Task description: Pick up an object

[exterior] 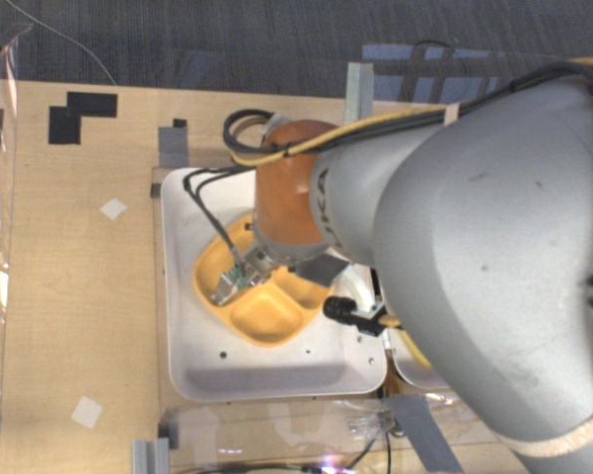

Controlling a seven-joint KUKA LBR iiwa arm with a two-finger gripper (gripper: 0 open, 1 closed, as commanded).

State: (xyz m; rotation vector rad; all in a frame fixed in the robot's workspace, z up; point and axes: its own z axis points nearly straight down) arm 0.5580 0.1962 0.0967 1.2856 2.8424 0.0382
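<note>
Claw (229,282): I have it low inside the left bin (276,378); I cannot tell its state.
Yellow tray (261,316): directly beneath and around the claw, flat on the bin floor.
Done: the reach.
Left: I judge the grasp unconfirmed and the lift not yet made.

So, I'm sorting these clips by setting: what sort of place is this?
Probably a robotics lab test bench, not a home or a factory line: a pale wooden bench top with black marker shapes, a shallow white plastic bin holding a yellow divided plastic tray, and a grey arm's pincer over it.
</note>
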